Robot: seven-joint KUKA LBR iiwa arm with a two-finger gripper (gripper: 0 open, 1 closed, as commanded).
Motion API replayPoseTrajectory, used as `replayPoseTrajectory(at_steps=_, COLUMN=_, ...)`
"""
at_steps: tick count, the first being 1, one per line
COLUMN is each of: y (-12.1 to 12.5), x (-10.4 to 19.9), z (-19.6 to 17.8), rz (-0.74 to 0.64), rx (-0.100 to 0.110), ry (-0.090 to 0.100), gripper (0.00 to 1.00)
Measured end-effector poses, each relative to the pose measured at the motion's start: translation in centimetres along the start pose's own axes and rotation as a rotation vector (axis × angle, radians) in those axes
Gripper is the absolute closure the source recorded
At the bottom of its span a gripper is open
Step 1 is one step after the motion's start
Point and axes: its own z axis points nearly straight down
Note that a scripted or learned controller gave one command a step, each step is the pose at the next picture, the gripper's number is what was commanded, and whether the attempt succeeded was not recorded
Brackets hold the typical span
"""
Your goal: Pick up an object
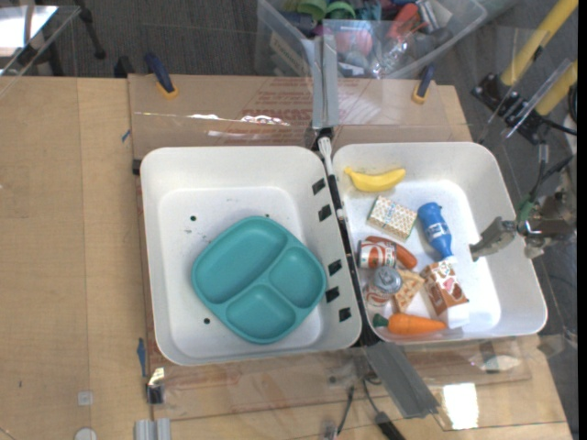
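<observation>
While the arm sits at the right edge of the camera view, layout reads like this:
gripper: [488,241] dark fingers over the right rim of the right bin, tips pointing left toward the bin; nothing between them; can't tell if spread or pressed together.
right bin: [477,168] white, holds all the small items.
banana: [374,180] yellow, far end of right bin.
box: [393,217] small patterned carton, just near of the banana.
blue bottle: [436,229] right of the box, closest item to the gripper, apart from it.
can: [376,254] red and white, on its side, mid bin by the divider.
carton: [448,293] brown and white, near right part of bin.
carrot: [415,325] orange, along the near wall.
left bin: [174,191] white, holds one teal plate.
teal plate: [259,279] three compartments, lying flat in the bin's middle.
clear tub: [367,12] far side beyond the bins, full of mixed toys.
</observation>
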Motion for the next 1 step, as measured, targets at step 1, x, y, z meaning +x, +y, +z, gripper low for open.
replayPoseTrajectory(at_steps=1, y=7.5, x=3.83, z=8.63, rz=0.015, rx=0.0, ry=0.0, gripper=0.0)
